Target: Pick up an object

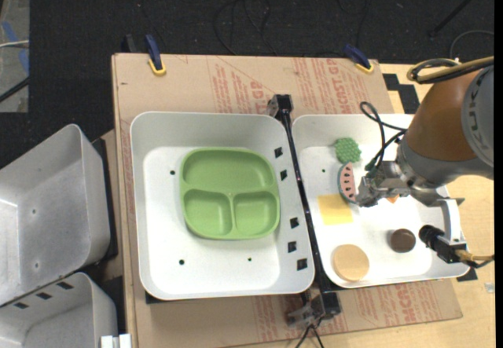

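Reaching in from the right, bent low over the right bin (324, 152). Gripper (363, 191) touching watermelon slice (346, 180); finger state impossible to tell. Yellow block (336, 210) just below-left, broccoli (347, 150) above.

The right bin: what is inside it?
The right bin holds a green piece, a watermelon slice, a yellow square, a tan disc and a brown piece. The arm covers part of its floor.
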`<state>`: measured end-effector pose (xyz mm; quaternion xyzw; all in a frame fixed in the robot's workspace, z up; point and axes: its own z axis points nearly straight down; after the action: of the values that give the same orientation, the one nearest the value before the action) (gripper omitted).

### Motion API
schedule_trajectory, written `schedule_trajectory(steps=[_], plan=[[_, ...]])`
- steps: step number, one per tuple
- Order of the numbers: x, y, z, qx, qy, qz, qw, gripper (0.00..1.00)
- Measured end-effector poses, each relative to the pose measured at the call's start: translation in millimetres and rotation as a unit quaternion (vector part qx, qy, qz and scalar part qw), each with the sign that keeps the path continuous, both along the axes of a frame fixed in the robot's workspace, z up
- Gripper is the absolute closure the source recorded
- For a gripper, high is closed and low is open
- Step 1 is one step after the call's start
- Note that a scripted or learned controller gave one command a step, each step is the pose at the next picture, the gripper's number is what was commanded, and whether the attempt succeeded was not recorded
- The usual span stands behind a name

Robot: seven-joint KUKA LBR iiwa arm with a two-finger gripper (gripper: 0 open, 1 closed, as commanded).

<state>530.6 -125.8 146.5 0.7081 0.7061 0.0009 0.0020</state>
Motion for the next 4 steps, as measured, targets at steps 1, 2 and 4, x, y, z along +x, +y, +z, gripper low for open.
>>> schedule_trajectory(steps=[1, 2, 4], plan=[[4, 1, 43, -0.0001, -0.001, 0.003, 1.0, 1.0], [3, -2, 106, -0.0003, -0.001, 0.003, 1.0, 1.0], [-9, 113, 102, 0.0018, 0.003, 0.006, 1.0, 1.0]])
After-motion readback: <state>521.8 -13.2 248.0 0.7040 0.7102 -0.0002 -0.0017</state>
